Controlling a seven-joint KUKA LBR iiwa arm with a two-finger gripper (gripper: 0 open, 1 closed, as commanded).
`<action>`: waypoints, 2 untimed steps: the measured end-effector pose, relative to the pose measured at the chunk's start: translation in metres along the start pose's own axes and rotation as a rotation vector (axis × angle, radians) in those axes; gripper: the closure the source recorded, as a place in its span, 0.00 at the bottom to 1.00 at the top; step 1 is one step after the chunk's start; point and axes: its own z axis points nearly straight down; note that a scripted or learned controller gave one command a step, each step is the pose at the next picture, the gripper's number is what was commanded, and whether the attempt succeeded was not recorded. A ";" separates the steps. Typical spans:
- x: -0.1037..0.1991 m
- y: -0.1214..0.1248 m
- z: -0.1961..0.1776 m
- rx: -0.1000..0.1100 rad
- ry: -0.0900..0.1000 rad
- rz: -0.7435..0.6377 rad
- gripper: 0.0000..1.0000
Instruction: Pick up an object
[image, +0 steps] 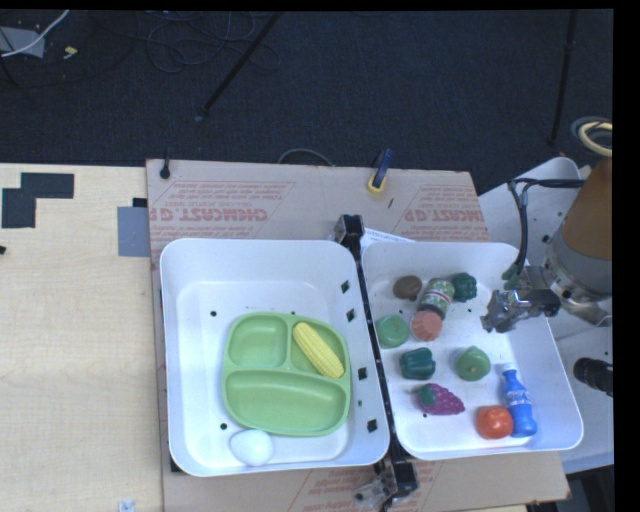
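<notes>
Hovering over the right bin (560, 425) at its 3 o'clock rim, the gripper (497, 315) grasps nothing; can't tell finger state. Green apple (473, 362) sits at 7 o'clock from it, nearby; blue bottle (518, 402) and tomato (493, 422) further toward 6. Corn cob (318, 349) lies on green tray (285, 400), left bin (185, 400).

corn (318, 348) on tray (280, 400), left bin (190, 300)

cardboard sheet (250, 205) under the bins, blue-and-yellow clamp (380, 172), perhaps cables (190, 35) on dark floor
</notes>
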 end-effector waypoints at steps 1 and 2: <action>0.046 -0.029 0.014 0.002 0.000 0.000 1.00; 0.088 -0.045 0.000 -0.001 0.000 0.000 1.00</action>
